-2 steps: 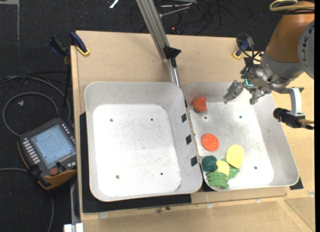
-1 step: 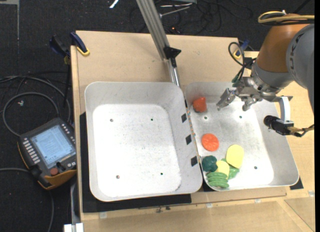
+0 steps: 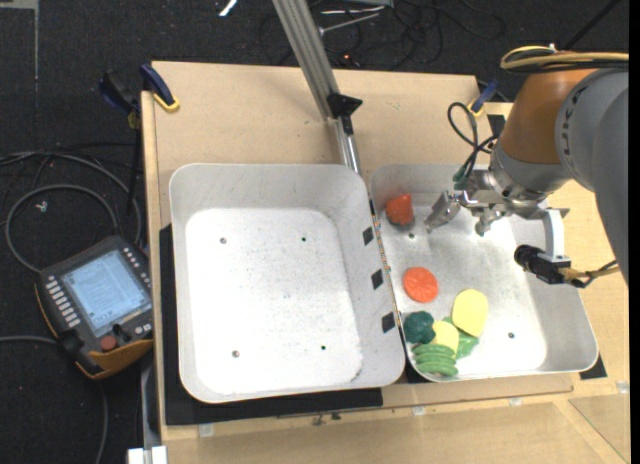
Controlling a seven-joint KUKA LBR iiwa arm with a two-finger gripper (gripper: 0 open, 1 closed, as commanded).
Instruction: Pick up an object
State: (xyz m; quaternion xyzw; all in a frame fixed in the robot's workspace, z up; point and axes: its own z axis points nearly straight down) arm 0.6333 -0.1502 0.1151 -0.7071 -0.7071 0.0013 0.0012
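Two white bins sit side by side on the desk (image 3: pixel 260 112), and I see the jaws (image 3: pixel 463 214) hanging over the far part of the right bin (image 3: pixel 560 337), fingers spread, nothing between them. Just beside the jaws, toward the left bin (image 3: pixel 265 282), lies a small orange-red lump (image 3: pixel 400 209), rounded and a little taller than wide, close to the bin's dividing wall. Nearer to me than the jaws rests a flat orange-red disc (image 3: pixel 420 283). Further toward the near rim from the jaws is a cluster: a pale yellow piece (image 3: pixel 470 311), a smaller yellow piece (image 3: pixel 445 335) touching it, a dark green lump (image 3: pixel 419 327) and a ribbed light green item (image 3: pixel 436 358) at the rim.

The fingertips are small and blurred from here, so I cannot tell whether they touch the bin floor. The arm's grey and orange wrist (image 3: pixel 545 122) covers the far right corner of the right bin.

A slanted metal pole (image 3: pixel 305 37) crosses above the desk, and a handheld control pendant (image 3: pixel 95 297) lies on the floor beyond the left bin.
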